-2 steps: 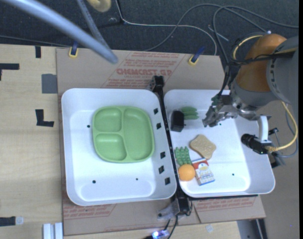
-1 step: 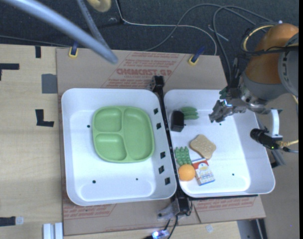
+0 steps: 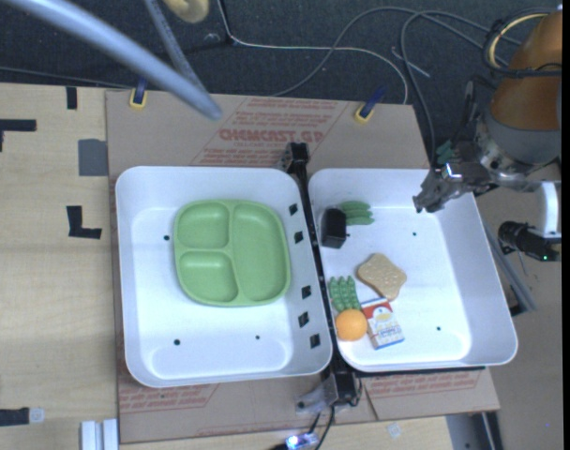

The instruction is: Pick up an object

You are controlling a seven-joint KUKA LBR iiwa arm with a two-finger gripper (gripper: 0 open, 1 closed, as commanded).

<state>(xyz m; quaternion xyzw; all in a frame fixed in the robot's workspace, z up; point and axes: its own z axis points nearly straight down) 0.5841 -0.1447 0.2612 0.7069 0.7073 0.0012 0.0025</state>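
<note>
The gripper hangs over the far right corner of the right bin, its dark tip just inside the rim, with the grey arm and its orange band rising behind it toward the right. From where I stand the tip is a small dark cluster, and I cannot tell whether it is spread or closed; nothing seems to be caught in it, though the view is too coarse to be sure.

The things it could take all lie in the right bin, grouped toward its left side and well apart from the gripper. A black object sits by the divider, touching a green item just beside it. Lower down lies a slice of bread, with a green ridged piece to its left. Nearest the front rim are an orange ball and a small red and white carton, which touch each other.

The left bin holds a green divided plate. Both bins rest on a sheet of cardboard on the worktop.

As I judge it, the task has hardly begun: no object is lifted, and the arm must cross the bin, come down over one item and close on it. The bread looks the easiest, lying a little apart from the rest.
</note>
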